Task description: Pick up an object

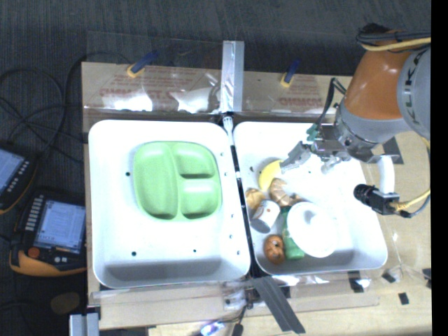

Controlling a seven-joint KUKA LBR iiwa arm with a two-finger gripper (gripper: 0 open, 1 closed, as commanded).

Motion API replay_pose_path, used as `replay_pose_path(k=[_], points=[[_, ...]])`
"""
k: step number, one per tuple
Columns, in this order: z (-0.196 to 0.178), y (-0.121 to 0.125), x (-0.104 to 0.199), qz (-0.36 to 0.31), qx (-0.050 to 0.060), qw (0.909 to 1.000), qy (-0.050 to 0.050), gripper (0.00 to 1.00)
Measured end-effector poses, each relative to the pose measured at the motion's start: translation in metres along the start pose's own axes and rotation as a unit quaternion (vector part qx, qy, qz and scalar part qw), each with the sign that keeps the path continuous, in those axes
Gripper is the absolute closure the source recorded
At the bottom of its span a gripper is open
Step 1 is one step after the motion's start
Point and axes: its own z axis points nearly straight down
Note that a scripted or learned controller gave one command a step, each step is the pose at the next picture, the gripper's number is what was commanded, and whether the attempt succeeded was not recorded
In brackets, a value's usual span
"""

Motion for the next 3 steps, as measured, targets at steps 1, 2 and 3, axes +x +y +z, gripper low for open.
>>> replay_pose_path(k=[1, 2, 3], points=[[0.125, 0.018, -0.007, -0.067, -0.003, 0.9978, -0.002, 0.00], [0.118, 0.017, -0.006, -0.067, 0.000, 0.9978, 0.000, 1.00], [0.042, 0.072, 0.045, 0.051, 0.000, 0.9987, -0.001, 1.00]])
